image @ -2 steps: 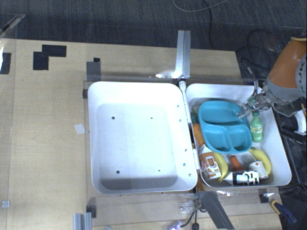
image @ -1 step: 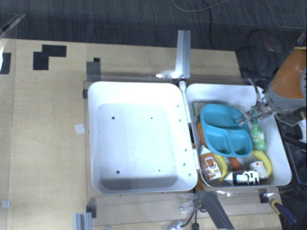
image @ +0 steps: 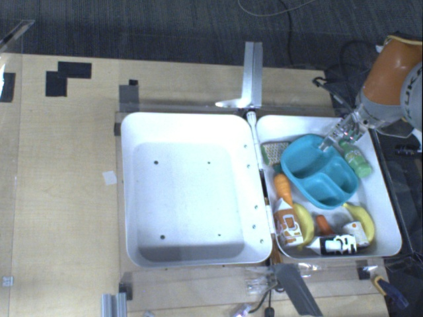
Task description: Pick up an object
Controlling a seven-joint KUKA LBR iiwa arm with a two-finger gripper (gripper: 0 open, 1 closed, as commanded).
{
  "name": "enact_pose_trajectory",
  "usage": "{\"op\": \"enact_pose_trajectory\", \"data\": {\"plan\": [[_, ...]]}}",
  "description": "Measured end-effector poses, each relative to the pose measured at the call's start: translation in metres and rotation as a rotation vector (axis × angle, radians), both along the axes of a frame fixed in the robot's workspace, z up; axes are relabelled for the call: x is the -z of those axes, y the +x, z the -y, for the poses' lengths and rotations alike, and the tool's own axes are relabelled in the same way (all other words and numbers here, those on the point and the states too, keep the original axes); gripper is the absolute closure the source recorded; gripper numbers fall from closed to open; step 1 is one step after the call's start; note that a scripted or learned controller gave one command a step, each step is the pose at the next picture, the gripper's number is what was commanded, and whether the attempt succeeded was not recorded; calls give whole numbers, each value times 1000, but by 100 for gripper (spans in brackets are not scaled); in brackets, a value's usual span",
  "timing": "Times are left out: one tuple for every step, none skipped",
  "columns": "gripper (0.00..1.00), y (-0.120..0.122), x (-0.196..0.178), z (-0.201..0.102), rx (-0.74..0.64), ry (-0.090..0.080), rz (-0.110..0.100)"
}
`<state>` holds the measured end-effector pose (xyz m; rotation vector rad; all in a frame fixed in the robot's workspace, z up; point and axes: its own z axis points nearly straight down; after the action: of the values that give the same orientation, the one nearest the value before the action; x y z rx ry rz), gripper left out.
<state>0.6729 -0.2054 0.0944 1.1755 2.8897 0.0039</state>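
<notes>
A blue two-part dish (image: pixel 320 172) is seen lying tilted in the right bin (image: pixel 390 233), on top of the other things there. It is the thing nearest the pincer, so it is judged to be the thing being picked. The pincer (image: pixel 337 137) is placed at the far right rim of the dish, touching it or just above it. The view there is small and blurred, so it cannot be told if the pincer is open or closed, and a hold on the dish cannot be claimed.

The task is judged to be at its early part: the pincer has been brought to the dish, but nothing is seen lifted. A firm hold and a lift up out of the bin are still left to be done.

Just beside the dish, a green bottle (image: pixel 357 162) is seen at the right. A carrot (image: pixel 283 189) is laid at the left of the dish. Nearer the front, two bananas (image: pixel 305 222) are seen, with what may be a small carton (image: pixel 287 228) and a dark bottle with a white label (image: pixel 338 245).

The left bin (image: pixel 192 127) sits beside the right bin on the tabletop (image: pixel 59 177).

The arm (image: pixel 390 78) is reached in from the right. Its orange band is held high over the far right corner of the bin, and the wrist is slanted down and left toward the dish.
</notes>
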Motion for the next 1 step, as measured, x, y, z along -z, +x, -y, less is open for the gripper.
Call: {"op": "enact_pose_trajectory", "data": {"plan": [[100,-18,-135,-82,-298,-2,-8]]}}
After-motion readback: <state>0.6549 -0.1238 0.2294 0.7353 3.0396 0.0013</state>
